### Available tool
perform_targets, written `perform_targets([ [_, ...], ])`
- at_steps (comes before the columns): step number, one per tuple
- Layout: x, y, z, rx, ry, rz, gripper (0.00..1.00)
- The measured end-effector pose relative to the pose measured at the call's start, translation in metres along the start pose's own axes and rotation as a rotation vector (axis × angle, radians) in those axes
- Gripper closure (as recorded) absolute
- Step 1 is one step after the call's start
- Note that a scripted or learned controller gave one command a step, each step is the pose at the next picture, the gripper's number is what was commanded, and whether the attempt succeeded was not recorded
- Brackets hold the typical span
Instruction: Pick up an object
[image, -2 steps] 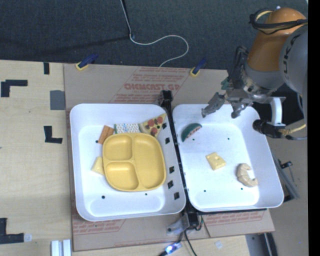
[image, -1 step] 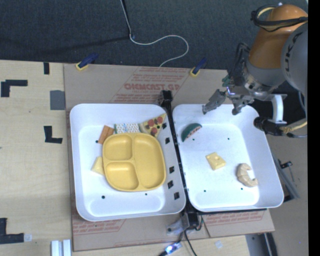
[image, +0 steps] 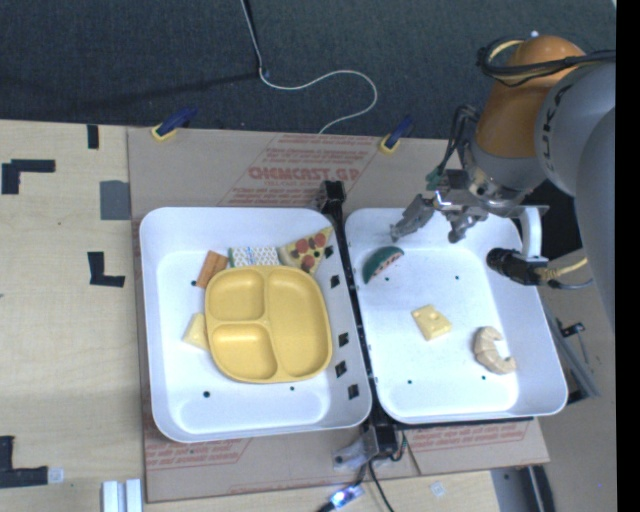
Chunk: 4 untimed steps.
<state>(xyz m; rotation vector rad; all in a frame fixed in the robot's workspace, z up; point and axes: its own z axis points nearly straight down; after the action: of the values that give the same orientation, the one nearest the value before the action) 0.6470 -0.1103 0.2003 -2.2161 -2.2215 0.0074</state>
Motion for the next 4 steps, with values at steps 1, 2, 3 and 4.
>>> perform_targets([
  [1, 0.006, -0.006, 0.047, -0.001, 0.000, 0.001, 0.00],
  [2, 0.016, -0.002, 0.104, 0.000, 0.000, 0.001, 0.00],
  [3, 0.016, -0.003, 0.117, -0.003, -0.001, 0.001, 0.00],
  [4, 0.016, -0.004, 0.107, 0.001, 0.001, 0.001, 1.00],
])
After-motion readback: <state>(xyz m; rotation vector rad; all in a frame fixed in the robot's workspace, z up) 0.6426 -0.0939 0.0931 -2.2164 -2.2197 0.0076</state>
